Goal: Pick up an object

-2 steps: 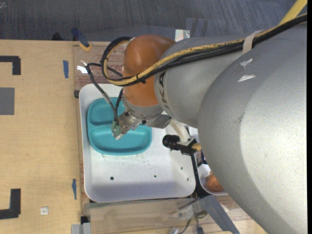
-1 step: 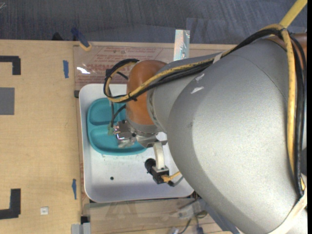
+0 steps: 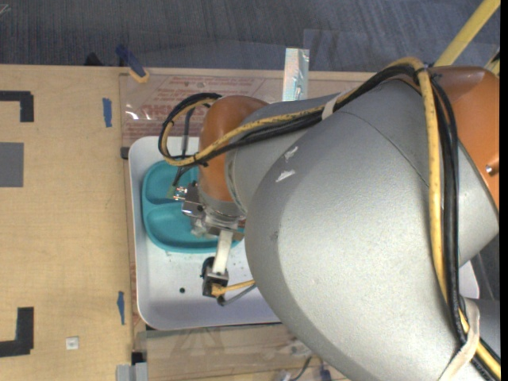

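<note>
Tabletop (image 3: 63,236): brown board with black corner marks and bits of blue tape (image 3: 107,111).

White bin (image 3: 159,312) sits just right of the board. Its right part is hidden under the grey arm (image 3: 357,236).

Teal dish (image 3: 161,217), shallow and moulded, lies on the bin floor in the left half, toward the far end and close to the left wall.

Claw (image 3: 193,206) hangs below the orange wrist band (image 3: 226,129), right over the dish's right edge. The wrist blocks the view, so I cannot tell whether the claw is apart, together or clamped on anything, or whether it touches the dish.

A small dark speck (image 3: 182,290) lies on the bare floor nearer the camera.
</note>
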You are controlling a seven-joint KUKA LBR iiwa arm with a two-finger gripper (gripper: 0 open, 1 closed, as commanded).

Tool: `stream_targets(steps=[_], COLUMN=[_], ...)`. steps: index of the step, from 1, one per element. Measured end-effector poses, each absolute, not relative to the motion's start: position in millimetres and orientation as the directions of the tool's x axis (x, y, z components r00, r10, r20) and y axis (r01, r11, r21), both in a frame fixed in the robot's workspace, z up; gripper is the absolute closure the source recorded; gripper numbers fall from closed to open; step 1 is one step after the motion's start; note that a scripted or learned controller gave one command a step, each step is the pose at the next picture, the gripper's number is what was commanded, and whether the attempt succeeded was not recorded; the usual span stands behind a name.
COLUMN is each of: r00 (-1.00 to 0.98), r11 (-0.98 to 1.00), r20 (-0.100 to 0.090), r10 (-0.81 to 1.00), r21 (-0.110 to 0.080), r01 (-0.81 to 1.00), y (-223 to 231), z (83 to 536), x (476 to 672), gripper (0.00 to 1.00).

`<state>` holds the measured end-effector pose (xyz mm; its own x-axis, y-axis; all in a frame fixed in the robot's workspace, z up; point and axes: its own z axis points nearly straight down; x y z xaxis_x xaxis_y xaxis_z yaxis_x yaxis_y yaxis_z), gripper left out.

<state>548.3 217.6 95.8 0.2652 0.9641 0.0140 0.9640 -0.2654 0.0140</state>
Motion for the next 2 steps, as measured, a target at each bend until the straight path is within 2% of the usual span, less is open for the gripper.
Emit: stream_targets(steps=[1,2], r00=[0.539,0.536], r11=[-0.539,-0.536], r20=[0.002,0.012], r10=[0.842,0.844], r21=[0.001,0.002], r01=[0.842,0.844], y=[226,228], z=[210,92], x=[542.4,481.6], gripper=[1.00,1.00])
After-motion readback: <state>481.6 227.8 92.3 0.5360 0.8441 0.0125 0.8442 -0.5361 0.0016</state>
